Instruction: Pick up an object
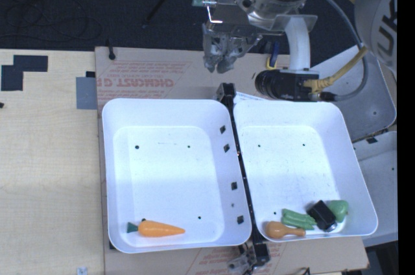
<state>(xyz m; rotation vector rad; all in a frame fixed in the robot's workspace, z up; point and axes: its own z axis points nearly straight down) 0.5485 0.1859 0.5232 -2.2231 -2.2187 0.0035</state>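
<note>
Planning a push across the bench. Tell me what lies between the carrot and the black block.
In the camera view, between the carrot and black block: the bins' black divider, then a tan gourd-like piece and a green pod.

Orange carrot (pixel 161 228) w/ green top, white bins (pixel 117 118), black block (pixel 322 215)

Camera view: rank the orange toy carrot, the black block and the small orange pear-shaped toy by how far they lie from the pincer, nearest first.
Judged by spread in the camera view, with the pincer above the bins' far edge:
1. Orange toy carrot, left bin, near-left corner.
2. Small orange pear-shaped toy, right bin, near edge; too close to the carrot to call.
3. Black block, right bin, near-right corner, slightly farther.
</note>
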